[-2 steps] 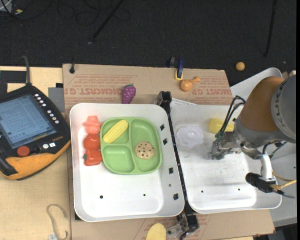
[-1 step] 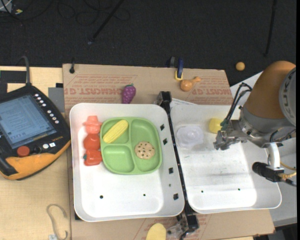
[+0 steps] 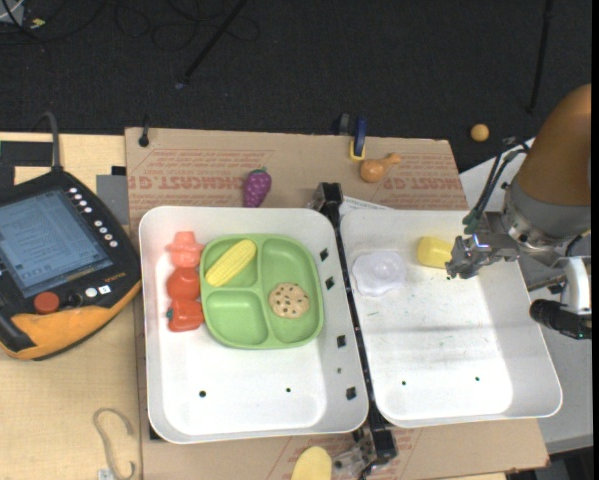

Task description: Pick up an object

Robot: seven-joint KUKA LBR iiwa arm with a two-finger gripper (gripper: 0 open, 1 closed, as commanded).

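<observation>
The gripper (image 3: 463,265) hangs low over the right bin (image 3: 479,388), near its upper right part; whether it is spread or pressed together cannot be told from this angle. Just to its left lies a yellow block (image 3: 433,252), close but with nothing showing it pinched. Further left in the same bin sits a clear round lid (image 3: 379,271). The left bin (image 3: 239,398) carries a green divided plate (image 3: 262,293) with a corn cob (image 3: 228,261) and a cookie (image 3: 290,300) in it, and a red and pink toy (image 3: 184,283) just beside the plate's left edge
</observation>
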